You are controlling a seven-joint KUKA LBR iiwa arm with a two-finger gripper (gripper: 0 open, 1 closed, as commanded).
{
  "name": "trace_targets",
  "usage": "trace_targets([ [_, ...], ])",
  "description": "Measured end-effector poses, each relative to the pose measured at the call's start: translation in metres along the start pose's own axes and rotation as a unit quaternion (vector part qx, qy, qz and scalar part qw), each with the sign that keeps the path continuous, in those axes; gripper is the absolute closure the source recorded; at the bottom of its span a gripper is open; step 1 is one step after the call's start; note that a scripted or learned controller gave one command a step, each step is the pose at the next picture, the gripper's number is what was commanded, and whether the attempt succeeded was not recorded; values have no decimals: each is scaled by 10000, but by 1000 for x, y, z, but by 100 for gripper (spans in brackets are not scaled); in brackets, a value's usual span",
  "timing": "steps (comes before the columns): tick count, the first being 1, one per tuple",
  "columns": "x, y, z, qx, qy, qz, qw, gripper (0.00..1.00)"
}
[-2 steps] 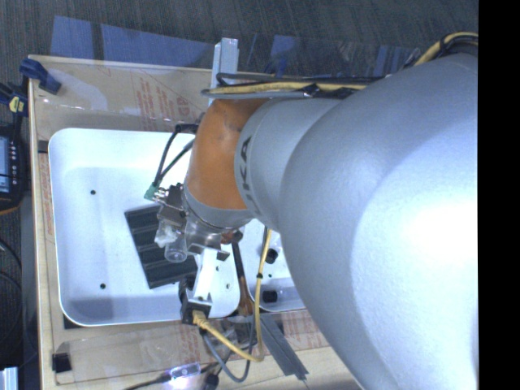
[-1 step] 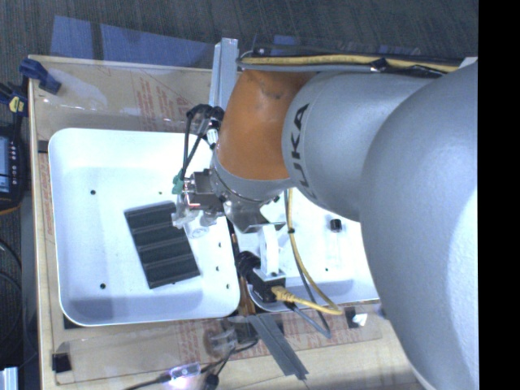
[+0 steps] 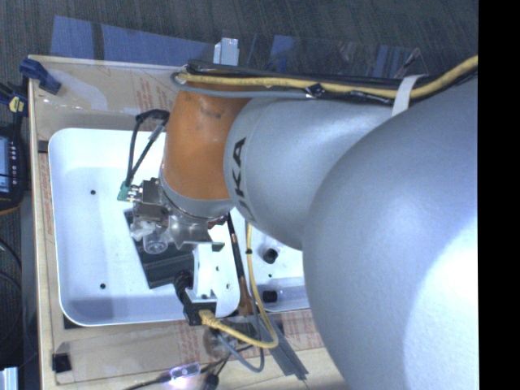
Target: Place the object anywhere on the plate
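The grey arm with its orange band (image 3: 199,149) reaches from the right over the left white bin (image 3: 81,218). My gripper (image 3: 154,242) hangs low over the bin's right part, its dark body pointing down at the bin floor. The wrist and gripper body cover whatever lies under them. No plate or loose object can be made out in the bare part of the bin.
The arm's big grey link covers most of the right bin (image 3: 280,287). Cables (image 3: 236,331) trail over the bench's front edge. A yellow and black hose (image 3: 284,84) runs along the arm. A dark device (image 3: 10,165) sits off the bench's left side.
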State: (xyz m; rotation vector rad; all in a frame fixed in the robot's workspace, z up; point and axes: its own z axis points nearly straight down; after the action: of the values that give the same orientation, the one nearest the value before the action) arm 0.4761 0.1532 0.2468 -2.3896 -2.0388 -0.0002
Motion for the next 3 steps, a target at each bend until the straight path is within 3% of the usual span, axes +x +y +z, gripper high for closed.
trace_targets([
  [1,56,45,48,26,-10,-525,9986,100],
  [2,3,124,66,23,-10,304,9995,100],
  [3,-18,150,156,23,-7,440,9990,100],
])
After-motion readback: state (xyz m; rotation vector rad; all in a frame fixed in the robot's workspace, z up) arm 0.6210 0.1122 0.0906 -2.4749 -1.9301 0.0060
